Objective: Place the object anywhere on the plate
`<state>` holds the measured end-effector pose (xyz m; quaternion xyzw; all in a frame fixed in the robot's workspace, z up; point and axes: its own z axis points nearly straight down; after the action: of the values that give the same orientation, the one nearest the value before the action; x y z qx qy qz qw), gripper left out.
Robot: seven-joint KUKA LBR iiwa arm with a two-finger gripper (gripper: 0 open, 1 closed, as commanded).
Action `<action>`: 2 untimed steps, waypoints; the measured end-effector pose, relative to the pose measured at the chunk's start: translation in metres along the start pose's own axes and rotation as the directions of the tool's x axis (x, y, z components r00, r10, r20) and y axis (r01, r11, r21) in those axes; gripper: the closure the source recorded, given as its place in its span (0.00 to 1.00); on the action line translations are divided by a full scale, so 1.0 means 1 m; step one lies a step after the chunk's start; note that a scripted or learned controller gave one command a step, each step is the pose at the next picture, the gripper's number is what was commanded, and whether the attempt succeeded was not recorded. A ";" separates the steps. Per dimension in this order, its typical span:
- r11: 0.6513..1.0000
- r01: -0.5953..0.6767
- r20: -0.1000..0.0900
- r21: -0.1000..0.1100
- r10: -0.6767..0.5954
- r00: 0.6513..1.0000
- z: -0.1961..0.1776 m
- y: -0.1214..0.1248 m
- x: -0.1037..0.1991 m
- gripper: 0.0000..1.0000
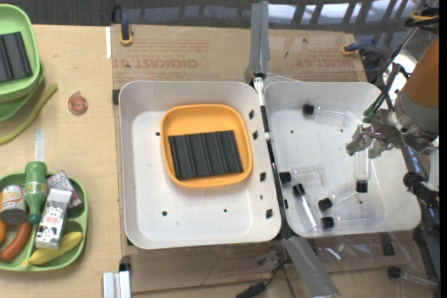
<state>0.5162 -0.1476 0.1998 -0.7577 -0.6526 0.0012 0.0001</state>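
At the lower left of the frame, a green tray of toy food rests on the tabletop.

Along the lower edge of the right bin, several other clear tubes with black caps lie loose on the bin floor. They are grouped toward the lower left and lower centre of that bin.

Just above them, at the right of the frame, one capped tube stands out from the group. It runs straight up and down in the picture, black cap at its lower end. Its upper end meets the underside of the end effector, which is directly above it in the frame. Whether the end effector is apart, together or clamped on this tube cannot be told, because the contact area is too small and cluttered to resolve.

At frame centre, the left bin contains the orange plate, which carries a dark ribbed insert. The plate is well apart from the capped tube, with the wall between the bins separating them.

A single tube lies in the upper part of the right bin.

At the upper left of the frame, a green bowl is cut off by the edge.
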 end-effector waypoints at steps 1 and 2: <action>0.995 0.095 0.000 0.000 -0.095 0.995 -0.008 0.072 -0.033 1.00; 1.000 0.000 0.001 -0.001 0.000 1.000 -0.044 0.114 -0.055 1.00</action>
<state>0.6208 -0.2192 0.2435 -0.7578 -0.6525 0.0010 -0.0005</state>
